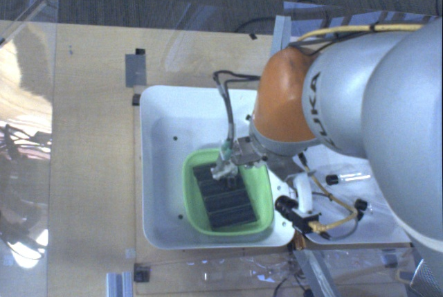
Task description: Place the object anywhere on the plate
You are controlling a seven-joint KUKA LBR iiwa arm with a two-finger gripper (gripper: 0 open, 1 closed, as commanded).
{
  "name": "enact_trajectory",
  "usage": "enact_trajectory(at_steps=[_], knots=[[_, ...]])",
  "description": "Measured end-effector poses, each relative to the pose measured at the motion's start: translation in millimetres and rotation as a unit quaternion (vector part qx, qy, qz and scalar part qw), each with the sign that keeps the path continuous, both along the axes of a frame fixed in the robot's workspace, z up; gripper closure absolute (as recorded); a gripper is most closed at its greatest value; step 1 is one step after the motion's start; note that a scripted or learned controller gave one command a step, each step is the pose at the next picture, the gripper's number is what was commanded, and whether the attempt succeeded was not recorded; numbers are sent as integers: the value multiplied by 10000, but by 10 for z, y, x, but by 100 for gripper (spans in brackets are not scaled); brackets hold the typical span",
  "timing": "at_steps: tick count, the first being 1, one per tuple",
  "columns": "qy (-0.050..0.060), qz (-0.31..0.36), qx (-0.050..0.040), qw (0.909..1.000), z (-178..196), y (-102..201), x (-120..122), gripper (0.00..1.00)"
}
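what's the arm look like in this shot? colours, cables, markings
Grey rounded arm with a glossy orange band and dark KUKA lettering. A yellow cable runs along its top; a dark cable loops down to the small metallic end effector.

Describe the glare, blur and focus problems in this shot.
Camera view: bright glare washes out the bench's left edge; the arm, close to the lens, looms large and soft; the green plate and dark object read fairly clearly; the tool is slightly blurred.

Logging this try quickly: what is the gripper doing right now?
Gripper: over the dark object on the green plate; open or closed cannot be told.
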State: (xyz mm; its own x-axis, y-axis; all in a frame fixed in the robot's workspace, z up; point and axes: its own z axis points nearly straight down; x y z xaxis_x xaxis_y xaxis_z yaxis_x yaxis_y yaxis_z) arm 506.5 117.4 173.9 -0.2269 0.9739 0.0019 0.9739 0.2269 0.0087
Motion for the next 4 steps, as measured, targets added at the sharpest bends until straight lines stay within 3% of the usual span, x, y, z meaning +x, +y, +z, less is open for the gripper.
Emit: enact_trajectory(at_steps=[1,2,3,4], knots=[[2,90,-12,10000,401,-419,15,0],[10,293,-19,9996,157,-768,287,0],[11,373,-15,9993,113,-286,427,0],[-24,396,-8,9992,229,-276,449,100]])
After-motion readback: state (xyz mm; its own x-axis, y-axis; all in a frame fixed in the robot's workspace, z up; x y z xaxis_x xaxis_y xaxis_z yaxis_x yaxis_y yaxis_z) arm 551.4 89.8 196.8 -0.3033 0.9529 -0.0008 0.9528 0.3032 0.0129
